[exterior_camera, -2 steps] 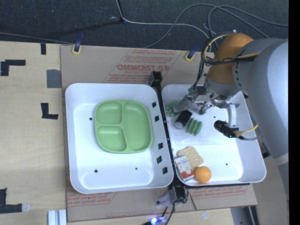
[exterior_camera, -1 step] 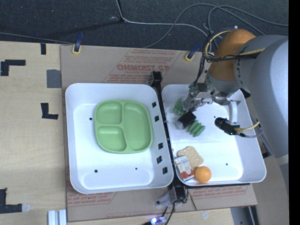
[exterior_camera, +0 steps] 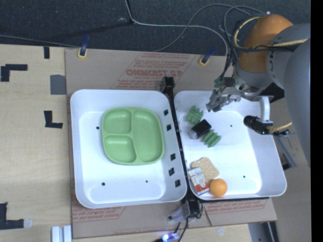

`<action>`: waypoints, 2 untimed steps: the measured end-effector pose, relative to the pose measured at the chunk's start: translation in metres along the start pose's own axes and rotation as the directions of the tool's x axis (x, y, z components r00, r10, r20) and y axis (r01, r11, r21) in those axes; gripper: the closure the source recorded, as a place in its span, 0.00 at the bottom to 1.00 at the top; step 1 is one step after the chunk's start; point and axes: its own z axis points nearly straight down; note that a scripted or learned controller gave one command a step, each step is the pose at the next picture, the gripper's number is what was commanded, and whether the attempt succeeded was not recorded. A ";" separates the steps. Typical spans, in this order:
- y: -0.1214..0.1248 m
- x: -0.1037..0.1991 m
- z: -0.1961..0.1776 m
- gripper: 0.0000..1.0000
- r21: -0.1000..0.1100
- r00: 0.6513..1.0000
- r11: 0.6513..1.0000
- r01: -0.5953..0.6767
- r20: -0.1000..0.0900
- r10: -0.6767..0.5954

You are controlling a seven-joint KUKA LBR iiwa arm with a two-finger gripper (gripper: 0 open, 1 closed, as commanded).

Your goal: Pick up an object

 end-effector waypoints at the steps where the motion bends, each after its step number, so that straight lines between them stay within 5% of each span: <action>1: 0.002 -0.004 -0.043 1.00 0.000 1.000 1.000 0.000 0.000 0.000; 2: 0.003 -0.003 -0.071 1.00 0.003 1.000 1.000 0.001 -0.001 -0.001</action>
